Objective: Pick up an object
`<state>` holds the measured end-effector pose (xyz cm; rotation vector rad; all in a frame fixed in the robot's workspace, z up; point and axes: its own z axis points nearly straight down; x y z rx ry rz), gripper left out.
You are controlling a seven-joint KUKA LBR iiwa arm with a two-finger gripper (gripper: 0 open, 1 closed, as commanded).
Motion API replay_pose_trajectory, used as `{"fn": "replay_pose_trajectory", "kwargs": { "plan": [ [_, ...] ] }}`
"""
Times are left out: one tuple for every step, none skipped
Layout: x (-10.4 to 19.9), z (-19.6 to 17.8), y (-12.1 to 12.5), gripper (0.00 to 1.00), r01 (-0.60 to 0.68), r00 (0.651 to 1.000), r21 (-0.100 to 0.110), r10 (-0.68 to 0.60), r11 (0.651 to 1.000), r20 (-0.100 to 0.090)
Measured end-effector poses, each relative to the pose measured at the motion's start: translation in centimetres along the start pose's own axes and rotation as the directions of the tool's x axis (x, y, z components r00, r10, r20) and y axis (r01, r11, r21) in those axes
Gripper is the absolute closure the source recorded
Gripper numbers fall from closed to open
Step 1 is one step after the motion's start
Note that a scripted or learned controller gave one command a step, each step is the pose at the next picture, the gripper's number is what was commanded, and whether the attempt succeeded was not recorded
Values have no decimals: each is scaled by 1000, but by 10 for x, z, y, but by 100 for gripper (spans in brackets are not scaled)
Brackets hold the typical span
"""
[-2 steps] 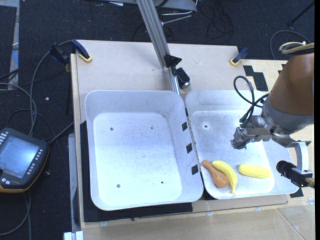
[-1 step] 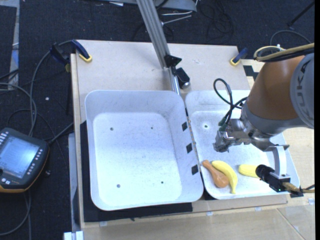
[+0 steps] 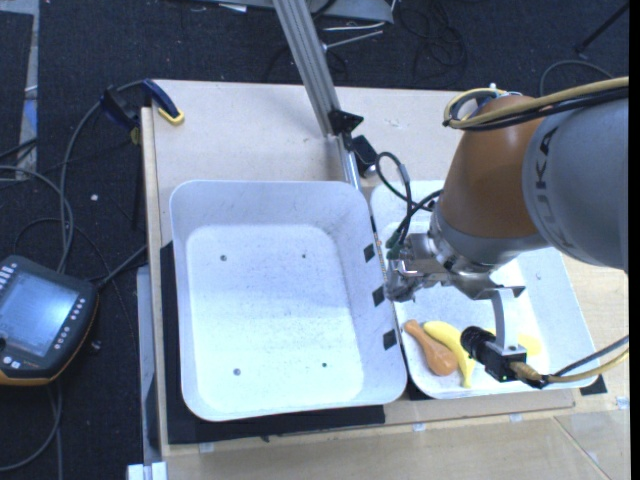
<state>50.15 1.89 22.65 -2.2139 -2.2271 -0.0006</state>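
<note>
Bench (image 3: 250,128), bins, pendant (image 3: 40,318), cables (image 3: 60,198).

A teach pendant (image 3: 38,315) is lying on the dark floor left of the bench, its cable (image 3: 60,183) trailing away. A blue-and-yellow clamp (image 3: 150,101) is gripping the bench's far left corner. An aluminium rail (image 3: 310,53) is slanting over the bench.

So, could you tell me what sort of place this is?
Probably a robotics lab: a KUKA arm reaches over white bins on a bench, with a teach pendant and loose cables on the floor.
</note>
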Motion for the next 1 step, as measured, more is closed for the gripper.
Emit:
{"fn": "replay_pose_trajectory", "kwargs": {
  "plan": [
    [56, 4, 5, 100, 0, 1000, 0, 0, 1000, 0]
  ]
}}
